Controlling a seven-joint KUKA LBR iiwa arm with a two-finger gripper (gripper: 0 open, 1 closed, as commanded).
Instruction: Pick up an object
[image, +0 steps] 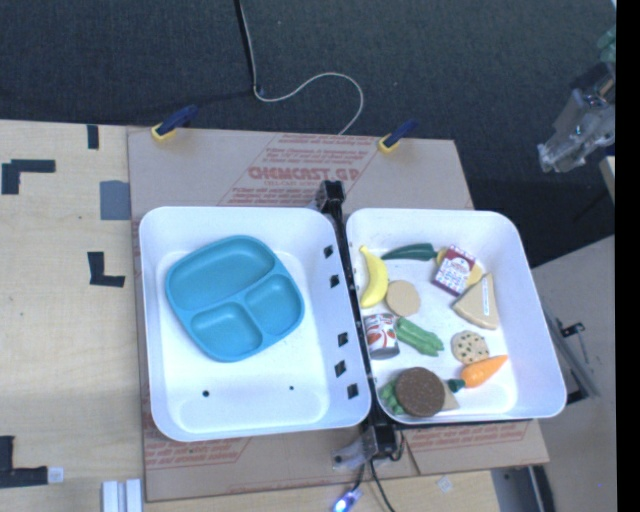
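— Nearest the lens, what sits at the bottom of the right bin (530, 300)?

— Toy burger patty (420, 391), dark brown and round, with something green tucked against its left side. Just to its right lies a carrot (483, 371), and above that a speckled cookie (469, 346).

— And higher up in that bin?

— A small red-and-white can (381, 335) by the left wall, a green pea pod (419, 336) beside it, a tan round cracker (403, 298), and a banana (373, 277) curving along the divider. A green pepper (409, 252) lies at the top, a red packet (453, 270) to its right, and a wedge of sandwich (479, 303) below that (pale, triangular).

— The left bin (160, 380)?

— It carries a blue divided plate (234, 297), three compartments, set toward the upper left.

— Where's the gripper (577, 128)?

— High at the right edge, well apart from both bins, over the dark floor. It's blurred; I cannot tell whether its claw is released or clenched, and nothing is visibly in it.
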